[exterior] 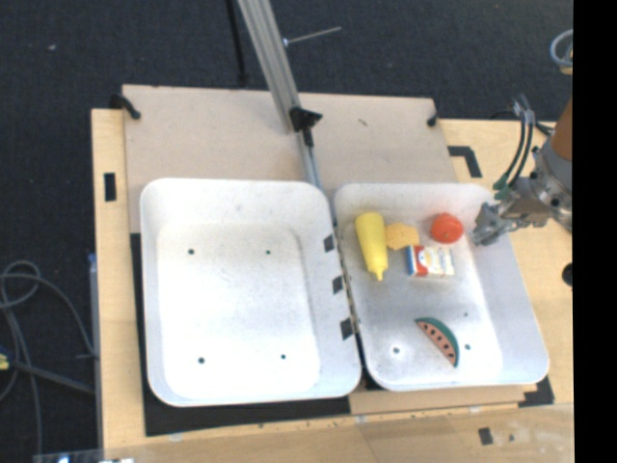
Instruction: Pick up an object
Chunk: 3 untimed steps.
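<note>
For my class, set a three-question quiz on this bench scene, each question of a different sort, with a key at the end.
1. True or false: the yellow mustard bottle lies in the left bin.
2. Multiple choice: which item lies nearest the front edge of the right bin? A. red tomato B. watermelon slice C. small carton
3. Fill in: the gripper hangs over the right bin's ____ rim, beside the tomato.

Key
1. False; it lies in the right bin.
2. B.
3. Right (the side that the arm reaches in from).
</note>
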{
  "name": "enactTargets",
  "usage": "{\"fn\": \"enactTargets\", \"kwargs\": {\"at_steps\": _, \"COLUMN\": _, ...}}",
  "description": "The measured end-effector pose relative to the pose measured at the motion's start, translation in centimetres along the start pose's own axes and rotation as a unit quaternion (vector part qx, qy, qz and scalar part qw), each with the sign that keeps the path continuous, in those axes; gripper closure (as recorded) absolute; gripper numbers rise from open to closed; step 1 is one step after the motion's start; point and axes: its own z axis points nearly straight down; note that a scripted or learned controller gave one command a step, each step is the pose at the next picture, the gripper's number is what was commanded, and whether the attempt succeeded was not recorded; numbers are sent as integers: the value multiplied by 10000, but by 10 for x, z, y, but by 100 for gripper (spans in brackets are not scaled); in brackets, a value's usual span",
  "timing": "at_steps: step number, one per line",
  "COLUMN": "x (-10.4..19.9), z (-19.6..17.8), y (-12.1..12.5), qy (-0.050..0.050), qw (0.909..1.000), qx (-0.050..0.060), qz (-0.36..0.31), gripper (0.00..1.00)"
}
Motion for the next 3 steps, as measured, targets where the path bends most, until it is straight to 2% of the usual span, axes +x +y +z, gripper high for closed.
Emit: {"fn": "enactTargets", "kwargs": {"at_steps": 3, "x": 166, "z": -9, "y": 23, "qy": 16, "qw": 10000, "qx": 27, "qz": -24, "gripper": 100}}
